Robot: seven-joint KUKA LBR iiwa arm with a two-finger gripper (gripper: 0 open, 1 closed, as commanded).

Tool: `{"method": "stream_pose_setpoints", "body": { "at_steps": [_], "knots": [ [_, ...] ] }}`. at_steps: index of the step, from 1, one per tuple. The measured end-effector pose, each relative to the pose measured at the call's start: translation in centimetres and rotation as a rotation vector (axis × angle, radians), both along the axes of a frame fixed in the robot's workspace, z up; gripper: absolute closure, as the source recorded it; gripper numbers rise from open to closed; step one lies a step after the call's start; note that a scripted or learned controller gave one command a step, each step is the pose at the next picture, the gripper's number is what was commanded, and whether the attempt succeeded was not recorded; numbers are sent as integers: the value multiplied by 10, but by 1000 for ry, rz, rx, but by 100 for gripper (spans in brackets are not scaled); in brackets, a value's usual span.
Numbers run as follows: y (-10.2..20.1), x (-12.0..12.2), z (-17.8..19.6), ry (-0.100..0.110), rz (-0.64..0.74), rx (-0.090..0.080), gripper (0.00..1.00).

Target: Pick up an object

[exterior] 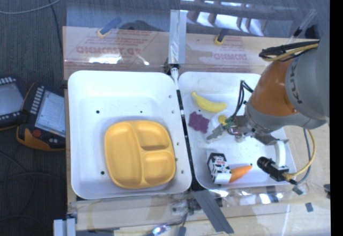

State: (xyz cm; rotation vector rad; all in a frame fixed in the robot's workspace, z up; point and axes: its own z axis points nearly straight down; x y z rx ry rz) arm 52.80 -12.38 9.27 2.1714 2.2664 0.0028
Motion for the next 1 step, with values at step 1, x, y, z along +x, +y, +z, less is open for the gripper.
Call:
{"method": "stream_pose_setpoints", "body": {
  "at_steps": [1],
  "knots": [
    [-75, 26, -2, -11, 61, -6, 0]
  ]
}}
